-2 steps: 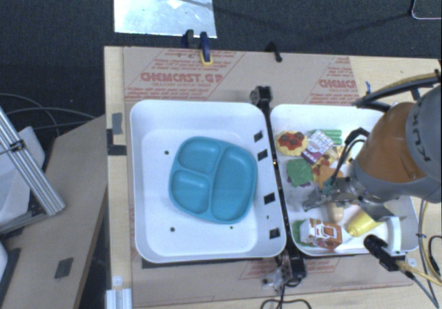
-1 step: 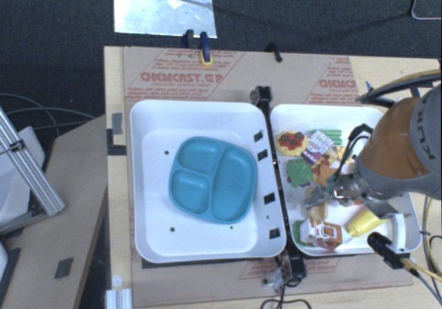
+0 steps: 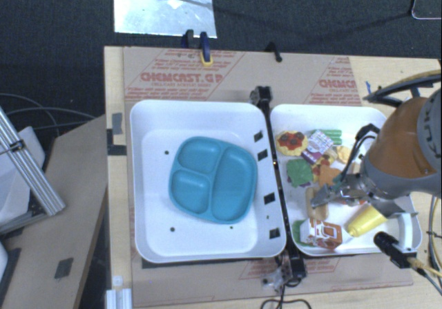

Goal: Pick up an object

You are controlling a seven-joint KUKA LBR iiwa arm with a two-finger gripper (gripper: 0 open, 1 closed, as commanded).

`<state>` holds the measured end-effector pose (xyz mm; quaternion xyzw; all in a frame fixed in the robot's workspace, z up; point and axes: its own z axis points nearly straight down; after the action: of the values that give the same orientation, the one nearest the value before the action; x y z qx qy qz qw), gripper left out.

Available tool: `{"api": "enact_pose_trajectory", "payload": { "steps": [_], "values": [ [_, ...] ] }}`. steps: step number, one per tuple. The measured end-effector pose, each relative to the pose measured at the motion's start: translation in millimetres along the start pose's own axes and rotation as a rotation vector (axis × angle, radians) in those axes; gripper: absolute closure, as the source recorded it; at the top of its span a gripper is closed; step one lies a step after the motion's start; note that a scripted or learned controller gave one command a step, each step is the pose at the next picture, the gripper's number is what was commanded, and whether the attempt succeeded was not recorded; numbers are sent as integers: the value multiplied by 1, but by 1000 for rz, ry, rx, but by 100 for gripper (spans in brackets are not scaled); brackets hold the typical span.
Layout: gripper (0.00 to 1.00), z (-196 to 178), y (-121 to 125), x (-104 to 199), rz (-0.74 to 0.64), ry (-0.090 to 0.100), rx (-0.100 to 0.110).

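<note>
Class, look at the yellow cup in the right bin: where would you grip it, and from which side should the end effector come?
The yellow cup lies on its side, partly under the arm. Grip across its round body, at mid-length, coming from above with the fingers on either side of it. It tapers, so a grip near the narrow end would probably slip off. The carton lies close on its left, so that side is tight.

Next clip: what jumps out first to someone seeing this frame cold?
The blue divided plate lying alone in the left bin draws the eye first. Next comes the right bin, crowded with small colourful items, including a yellow cup on its side. The grey and orange arm reaches in from the right, its hand low over that clutter.
</note>
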<state>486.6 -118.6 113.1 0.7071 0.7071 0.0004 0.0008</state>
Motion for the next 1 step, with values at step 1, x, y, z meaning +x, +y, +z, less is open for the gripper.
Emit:
{"api": "enact_pose_trajectory", "payload": {
  "steps": [1],
  "values": [
    [0, -8, 1, 17, -6, 1, -1]
  ]
}}
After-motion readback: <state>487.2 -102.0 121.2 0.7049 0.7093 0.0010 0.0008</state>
